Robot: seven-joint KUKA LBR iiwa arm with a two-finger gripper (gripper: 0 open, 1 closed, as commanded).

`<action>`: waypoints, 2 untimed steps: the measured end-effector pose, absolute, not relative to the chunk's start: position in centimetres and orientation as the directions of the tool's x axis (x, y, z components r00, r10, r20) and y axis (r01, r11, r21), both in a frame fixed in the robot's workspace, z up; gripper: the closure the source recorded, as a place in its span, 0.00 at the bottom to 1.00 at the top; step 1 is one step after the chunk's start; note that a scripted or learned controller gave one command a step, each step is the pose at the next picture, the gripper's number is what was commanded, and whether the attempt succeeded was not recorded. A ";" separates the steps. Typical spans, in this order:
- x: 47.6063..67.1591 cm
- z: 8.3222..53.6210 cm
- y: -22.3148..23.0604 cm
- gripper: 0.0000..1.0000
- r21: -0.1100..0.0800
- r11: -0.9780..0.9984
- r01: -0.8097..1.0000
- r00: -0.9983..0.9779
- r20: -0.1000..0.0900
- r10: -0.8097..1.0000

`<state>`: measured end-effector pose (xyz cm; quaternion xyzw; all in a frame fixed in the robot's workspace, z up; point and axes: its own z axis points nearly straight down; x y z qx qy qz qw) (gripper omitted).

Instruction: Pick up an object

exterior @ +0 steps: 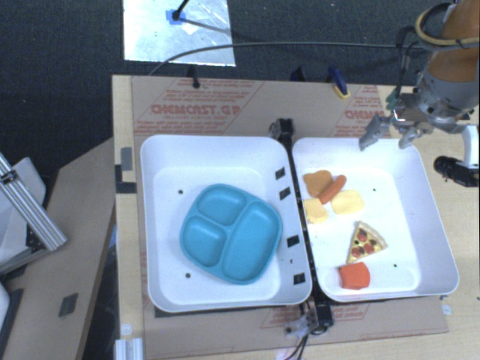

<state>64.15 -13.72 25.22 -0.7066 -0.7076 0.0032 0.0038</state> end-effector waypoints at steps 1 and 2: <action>64.4 26.0 -13.7 0.00 0.002 0.004 1.000 -0.004 -0.001 1.000; 64.4 21.2 -12.7 0.00 0.000 0.006 1.000 -0.006 0.000 1.000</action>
